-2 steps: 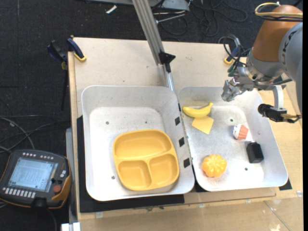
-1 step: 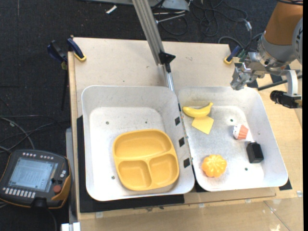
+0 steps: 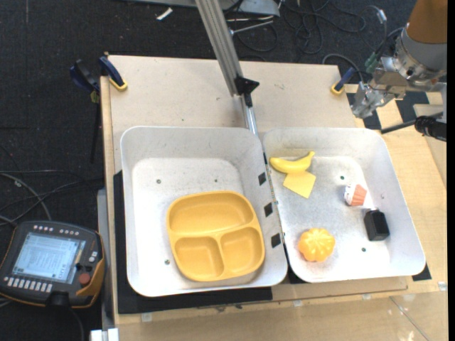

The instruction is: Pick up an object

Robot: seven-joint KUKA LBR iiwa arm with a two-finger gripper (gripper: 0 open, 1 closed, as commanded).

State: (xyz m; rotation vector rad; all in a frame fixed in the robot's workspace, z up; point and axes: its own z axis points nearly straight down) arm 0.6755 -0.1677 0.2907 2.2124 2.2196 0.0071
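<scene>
yellow divided tray [image 3: 213, 234] in left bin [image 3: 135, 190], front. right bin [image 3: 398, 190]: orange pumpkin [image 3: 316, 244], black block [image 3: 376, 224], banana [image 3: 291, 163], yellow wedge [image 3: 299, 185], small red-white item [image 3: 355, 195]. gripper [image 3: 367, 99] above right bin's far corner, well apart from all objects; whether open or closed, cannot tell.

We see two matt white plastic bins [image 3: 142, 155], speckled. The yellow tray [image 3: 213, 234] looks like smooth, faintly glossy plastic. The desk [image 3: 178, 91] looks like pale matt wood. A brushed metal pole [image 3: 217, 27] gleams.
</scene>
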